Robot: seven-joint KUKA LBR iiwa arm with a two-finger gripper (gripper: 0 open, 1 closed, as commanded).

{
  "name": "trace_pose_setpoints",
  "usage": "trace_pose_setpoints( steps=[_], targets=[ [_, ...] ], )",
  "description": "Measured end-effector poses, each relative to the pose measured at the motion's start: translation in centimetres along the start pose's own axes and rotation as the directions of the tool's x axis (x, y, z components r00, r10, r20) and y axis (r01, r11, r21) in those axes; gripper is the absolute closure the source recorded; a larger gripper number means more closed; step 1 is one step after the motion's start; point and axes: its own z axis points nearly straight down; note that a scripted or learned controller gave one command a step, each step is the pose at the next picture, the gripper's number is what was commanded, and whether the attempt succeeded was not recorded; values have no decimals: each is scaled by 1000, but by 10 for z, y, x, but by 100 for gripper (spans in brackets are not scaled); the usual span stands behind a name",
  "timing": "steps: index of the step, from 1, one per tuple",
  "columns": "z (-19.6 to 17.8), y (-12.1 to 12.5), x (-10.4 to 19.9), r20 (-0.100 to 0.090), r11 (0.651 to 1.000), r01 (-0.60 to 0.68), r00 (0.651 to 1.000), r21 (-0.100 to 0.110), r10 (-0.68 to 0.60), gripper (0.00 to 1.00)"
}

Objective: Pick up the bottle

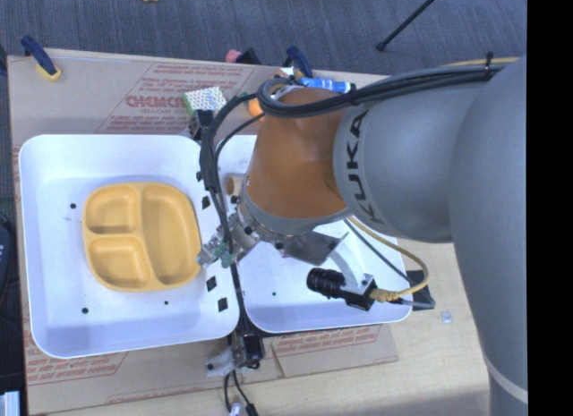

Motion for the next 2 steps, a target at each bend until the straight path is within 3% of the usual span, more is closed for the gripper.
trace_pose_setpoints(
  steps=[1, 2],
  targets=[
    [-100, -29, -38, 3, 991, 133, 991, -2, -133, 100],
    [29, -2, -1, -2, 985, 170, 985, 2, -170, 100]
  ],
)
